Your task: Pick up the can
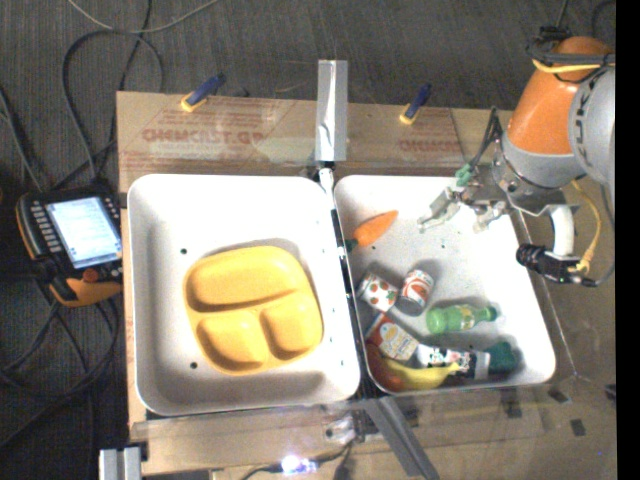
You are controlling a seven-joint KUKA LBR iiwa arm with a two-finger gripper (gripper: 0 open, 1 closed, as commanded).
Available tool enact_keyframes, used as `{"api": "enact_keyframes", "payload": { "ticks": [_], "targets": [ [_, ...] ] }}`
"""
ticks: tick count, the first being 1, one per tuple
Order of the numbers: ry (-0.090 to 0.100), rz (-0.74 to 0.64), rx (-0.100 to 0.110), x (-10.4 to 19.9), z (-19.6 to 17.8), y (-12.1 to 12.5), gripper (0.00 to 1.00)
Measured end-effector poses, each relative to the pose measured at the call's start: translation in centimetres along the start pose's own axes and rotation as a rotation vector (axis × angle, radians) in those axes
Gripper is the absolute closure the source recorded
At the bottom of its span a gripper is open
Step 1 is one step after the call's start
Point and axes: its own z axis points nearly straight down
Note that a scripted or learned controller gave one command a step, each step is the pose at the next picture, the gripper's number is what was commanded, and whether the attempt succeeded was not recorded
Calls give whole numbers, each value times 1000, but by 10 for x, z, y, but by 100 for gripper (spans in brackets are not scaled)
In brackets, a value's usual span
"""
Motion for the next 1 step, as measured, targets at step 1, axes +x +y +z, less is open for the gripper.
{"api": "enact_keyframes", "payload": {
  "ticks": [1],
  "targets": [
    [-1, 51, -6, 18, 93, -29, 0]
  ]
}}
